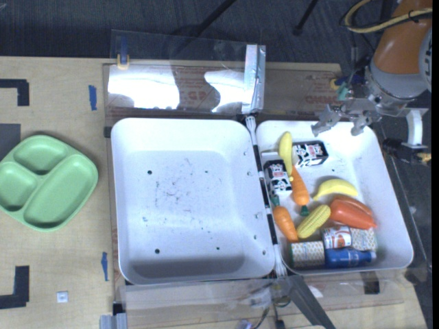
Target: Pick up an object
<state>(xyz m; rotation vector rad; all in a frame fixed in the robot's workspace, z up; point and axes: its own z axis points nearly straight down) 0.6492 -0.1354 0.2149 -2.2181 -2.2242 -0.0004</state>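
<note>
**Toy food crowds the right bin**

In the right bin lie a yellow banana, orange carrot, red pepper and small cartons. The left bin sits beside a green tray. Over the right bin's far edge hangs the gripper, fingers spread, holding nothing.

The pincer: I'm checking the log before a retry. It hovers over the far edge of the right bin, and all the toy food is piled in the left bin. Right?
One slip: the toy food lies in the right bin, not the left bin. The camera view shows that. The pincer does hover over the right bin's far edge.
</note>
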